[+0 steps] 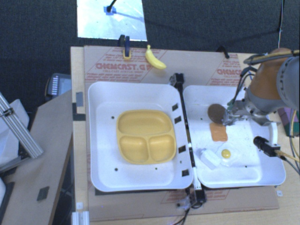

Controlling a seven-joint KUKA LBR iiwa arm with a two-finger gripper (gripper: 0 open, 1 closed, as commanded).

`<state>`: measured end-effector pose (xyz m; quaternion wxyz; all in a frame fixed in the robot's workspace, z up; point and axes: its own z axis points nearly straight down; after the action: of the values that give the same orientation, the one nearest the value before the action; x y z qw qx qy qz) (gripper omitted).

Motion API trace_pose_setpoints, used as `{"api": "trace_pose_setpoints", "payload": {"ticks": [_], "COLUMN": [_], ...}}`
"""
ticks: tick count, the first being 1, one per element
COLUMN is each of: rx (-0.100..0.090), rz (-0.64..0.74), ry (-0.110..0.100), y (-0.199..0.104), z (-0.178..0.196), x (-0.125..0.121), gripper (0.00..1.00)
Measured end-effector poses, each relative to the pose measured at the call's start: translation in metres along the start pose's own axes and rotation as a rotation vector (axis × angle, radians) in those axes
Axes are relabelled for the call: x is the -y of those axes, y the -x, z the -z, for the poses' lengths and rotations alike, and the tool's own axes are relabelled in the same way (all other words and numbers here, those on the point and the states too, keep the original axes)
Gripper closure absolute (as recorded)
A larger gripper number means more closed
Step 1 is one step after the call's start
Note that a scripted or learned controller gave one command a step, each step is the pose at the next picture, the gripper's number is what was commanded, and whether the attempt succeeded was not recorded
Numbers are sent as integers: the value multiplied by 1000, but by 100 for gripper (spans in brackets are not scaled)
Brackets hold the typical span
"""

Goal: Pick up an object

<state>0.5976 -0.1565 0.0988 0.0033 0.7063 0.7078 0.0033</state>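
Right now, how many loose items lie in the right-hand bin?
4: a brown disc at the gripper, an orange slice below it, a fried egg and a white block toward the near edge. The arm may hide more.

dark carpeted floor point(37, 27), shiny metal sheet point(111, 14) lying on it, brown cardboard-covered bench point(197, 62), aluminium rail point(16, 125) at left
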Motion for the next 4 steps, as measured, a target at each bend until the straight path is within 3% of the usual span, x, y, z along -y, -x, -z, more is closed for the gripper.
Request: {"api": "trace_pose_setpoints", "payload": {"ticks": [3, 4], "rx": [2, 0], "rz": [3, 6], "ry": [-2, -9], "y": [-2, -55], "z": [167, 158], "x": [1, 13], "gripper": [100, 100]}}
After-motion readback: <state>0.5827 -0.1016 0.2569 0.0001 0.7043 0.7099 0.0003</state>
